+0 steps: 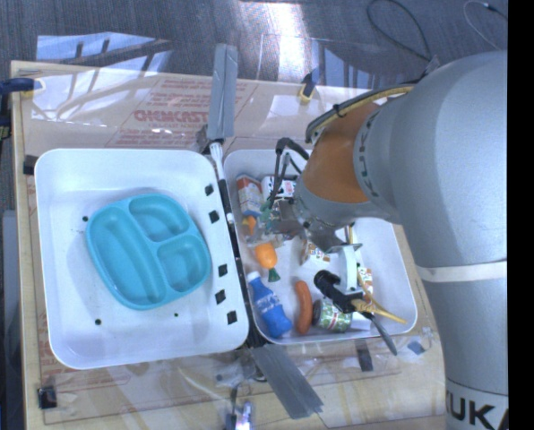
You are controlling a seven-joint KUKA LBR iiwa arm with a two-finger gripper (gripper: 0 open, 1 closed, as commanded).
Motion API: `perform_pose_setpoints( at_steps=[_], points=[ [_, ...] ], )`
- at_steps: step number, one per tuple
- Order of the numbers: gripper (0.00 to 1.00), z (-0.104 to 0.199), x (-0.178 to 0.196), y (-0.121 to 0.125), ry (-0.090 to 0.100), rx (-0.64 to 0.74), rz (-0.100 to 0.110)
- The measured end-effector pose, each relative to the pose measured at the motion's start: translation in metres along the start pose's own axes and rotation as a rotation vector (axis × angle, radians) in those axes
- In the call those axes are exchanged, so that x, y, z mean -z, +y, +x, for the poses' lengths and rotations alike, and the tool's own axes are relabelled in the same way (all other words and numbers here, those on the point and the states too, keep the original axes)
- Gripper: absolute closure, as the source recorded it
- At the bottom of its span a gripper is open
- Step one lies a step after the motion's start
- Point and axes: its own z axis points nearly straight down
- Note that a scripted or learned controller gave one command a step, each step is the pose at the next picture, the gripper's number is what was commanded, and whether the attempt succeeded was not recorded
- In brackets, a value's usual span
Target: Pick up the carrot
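Hovering our gripper over the cluttered right bin.
We're seeing the carrot lying just below it, near the blue bottle and a red-orange piece; honestly can't tell how the tool is set. We're also seeing the blue tray sitting in the left bin.

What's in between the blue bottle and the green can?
A small orange-red sausage-shaped piece lies between the blue bottle and green can, seen in the camera view.
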Motion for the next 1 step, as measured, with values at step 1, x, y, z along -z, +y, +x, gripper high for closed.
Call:
perform_pose_setpoints(
  at_steps=[1],
  points=[
    [1.0,0.0705,0.0854,-0.0326,0.007,-0.164,0.011]
  ],
)
